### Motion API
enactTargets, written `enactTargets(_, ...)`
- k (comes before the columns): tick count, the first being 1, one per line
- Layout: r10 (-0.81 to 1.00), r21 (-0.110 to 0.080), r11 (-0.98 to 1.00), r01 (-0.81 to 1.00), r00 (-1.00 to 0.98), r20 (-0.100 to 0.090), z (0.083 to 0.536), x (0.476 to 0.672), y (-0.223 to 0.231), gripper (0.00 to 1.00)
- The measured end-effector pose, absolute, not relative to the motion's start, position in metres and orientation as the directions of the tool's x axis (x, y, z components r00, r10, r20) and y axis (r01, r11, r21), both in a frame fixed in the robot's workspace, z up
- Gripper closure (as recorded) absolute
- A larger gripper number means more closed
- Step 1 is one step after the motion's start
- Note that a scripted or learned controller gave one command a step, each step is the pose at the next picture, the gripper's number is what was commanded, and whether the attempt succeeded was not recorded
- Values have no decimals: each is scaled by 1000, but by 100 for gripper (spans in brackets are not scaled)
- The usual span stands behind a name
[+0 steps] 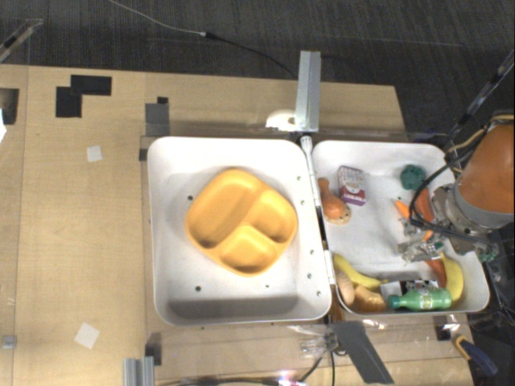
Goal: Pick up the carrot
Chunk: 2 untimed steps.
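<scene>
Metal gripper (420, 240) is seen low in the right bin (378, 153); whether it is released or clenched cannot be told. An orange carrot (400, 208) is seen just beside it, thin and partly hidden. No lettering can be read on the green bottle (420, 299) or the small pink-labelled packet (352, 185).

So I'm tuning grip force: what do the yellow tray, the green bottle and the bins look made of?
Tray: looks like moulded plastic, smooth with a satin sheen; soft highlights on its rounded compartments. Bottle: probably glossy plastic, with a bright highlight along its side; too small to be sure. Bins: white, matte, thin-walled with rounded corners, likely plastic, possibly painted metal.
</scene>
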<state>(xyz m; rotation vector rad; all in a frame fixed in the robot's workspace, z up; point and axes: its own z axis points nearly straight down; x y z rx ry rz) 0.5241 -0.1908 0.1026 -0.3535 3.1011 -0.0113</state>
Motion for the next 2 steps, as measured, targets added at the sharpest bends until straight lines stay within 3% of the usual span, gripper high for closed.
enactTargets(1, -303, -10, 953, -302, -953, -18, 224, 522, -164, 100)
enactTargets(2, -70, -4, 998, -70, -997, -13, 92, 498, -190, 100)
